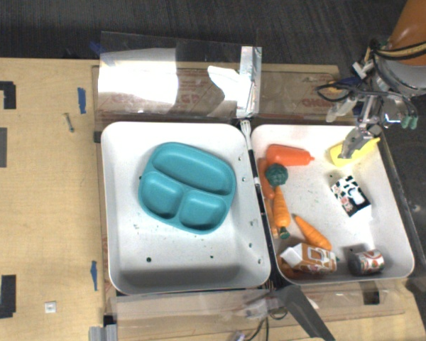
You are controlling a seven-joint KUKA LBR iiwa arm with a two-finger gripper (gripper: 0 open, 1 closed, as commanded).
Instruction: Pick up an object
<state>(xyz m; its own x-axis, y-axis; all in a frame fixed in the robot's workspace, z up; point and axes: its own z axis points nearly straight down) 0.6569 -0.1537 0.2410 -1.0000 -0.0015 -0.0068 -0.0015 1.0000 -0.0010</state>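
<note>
No text could be read; the black-and-white card [349, 193] and the small carton [314, 256] bore print too blurred to make out.

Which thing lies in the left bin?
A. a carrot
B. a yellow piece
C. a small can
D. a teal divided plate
D: the teal divided plate lies alone in the left bin, while the carrot, the small can and the yellow piece are all in the right bin.
</note>
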